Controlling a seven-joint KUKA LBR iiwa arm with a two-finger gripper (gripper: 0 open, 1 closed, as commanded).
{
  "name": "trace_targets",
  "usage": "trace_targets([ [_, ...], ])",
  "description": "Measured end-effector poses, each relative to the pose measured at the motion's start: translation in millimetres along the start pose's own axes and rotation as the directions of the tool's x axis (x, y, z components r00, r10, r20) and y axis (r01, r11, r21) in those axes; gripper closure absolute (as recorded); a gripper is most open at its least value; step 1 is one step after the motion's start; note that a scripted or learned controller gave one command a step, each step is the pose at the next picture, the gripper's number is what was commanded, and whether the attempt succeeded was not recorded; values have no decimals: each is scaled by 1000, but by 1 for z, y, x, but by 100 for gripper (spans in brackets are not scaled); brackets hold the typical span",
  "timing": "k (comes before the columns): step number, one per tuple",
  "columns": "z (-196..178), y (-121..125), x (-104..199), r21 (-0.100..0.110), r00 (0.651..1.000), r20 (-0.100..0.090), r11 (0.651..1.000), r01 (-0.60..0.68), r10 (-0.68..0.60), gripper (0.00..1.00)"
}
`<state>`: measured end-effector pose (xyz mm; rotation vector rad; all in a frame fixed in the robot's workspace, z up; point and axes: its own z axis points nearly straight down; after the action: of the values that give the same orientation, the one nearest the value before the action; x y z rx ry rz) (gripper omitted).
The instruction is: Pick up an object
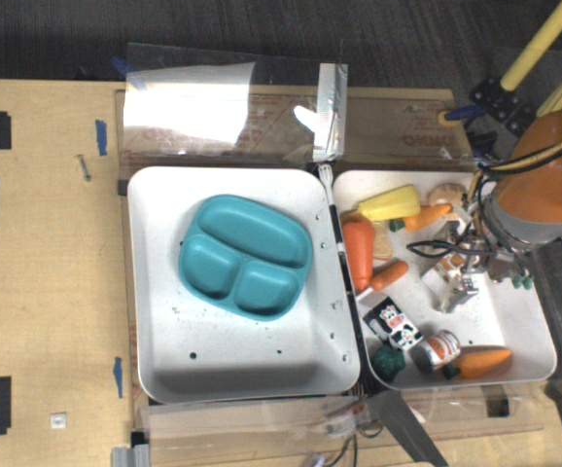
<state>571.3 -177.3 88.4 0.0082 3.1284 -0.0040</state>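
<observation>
The right bin (529, 309) holds several small items. A yellow piece (390, 203) lies at its back. A long orange carrot (359, 249) rests along the left wall, with a shorter orange piece (389, 275) beside it. At the front are a black and white item (392, 322), a dark green piece (388, 361), a small round can-like item (438, 349) and another carrot (484, 360). My gripper (461, 286) hangs low over the middle of this bin, on bare white floor to the right of the short orange piece. I see nothing held in it.
The left bin (155, 339) holds a teal divided plate (246, 254). The arm's orange band (551, 178) and loose cables (446, 249) overhang the right bin's back right part. A clear plastic sheet (189, 110) lies behind the bins.
</observation>
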Motion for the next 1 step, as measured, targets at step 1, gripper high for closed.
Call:
trace_targets([
  [1, 0, -29, 9, 0, 999, -1, 999, -34, 34, 0],
])
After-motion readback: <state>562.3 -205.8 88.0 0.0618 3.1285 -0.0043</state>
